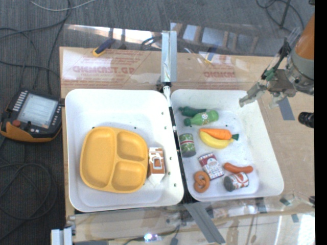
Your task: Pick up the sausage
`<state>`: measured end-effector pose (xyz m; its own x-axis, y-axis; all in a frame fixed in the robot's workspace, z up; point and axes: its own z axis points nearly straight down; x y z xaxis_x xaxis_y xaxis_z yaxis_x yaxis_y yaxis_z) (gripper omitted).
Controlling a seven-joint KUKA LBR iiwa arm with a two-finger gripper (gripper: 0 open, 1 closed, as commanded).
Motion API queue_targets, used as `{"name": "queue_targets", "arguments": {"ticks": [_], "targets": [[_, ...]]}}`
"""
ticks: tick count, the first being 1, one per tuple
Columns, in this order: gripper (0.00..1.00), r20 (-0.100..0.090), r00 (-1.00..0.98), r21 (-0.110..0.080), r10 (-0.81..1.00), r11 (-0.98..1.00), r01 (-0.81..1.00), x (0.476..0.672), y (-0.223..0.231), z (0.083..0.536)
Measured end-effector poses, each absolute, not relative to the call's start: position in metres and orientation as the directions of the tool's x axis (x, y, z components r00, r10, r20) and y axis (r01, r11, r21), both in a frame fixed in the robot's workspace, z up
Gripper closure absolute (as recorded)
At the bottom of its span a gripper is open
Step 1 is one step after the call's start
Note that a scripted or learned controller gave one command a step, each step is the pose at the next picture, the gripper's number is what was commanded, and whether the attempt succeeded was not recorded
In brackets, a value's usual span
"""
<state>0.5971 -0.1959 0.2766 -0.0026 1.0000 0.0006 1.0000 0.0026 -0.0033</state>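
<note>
My claw [261, 93] hangs spread and empty over the bin's far corner, and diving for the sausage [238, 168] may snag the can [236, 181] touching it.

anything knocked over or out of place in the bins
Nothing spilled or damaged. The tin can in the right bin lies on its side by the sausage, and the carton leans against the yellow tray.
</note>
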Motion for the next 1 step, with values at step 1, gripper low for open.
{"name": "queue_targets", "arguments": {"ticks": [1], "targets": [[0.0, -0.004, 0.115, -0.001, 0.993, -0.115, 0.993, 0.5743, -0.1872, 0.3847]]}}
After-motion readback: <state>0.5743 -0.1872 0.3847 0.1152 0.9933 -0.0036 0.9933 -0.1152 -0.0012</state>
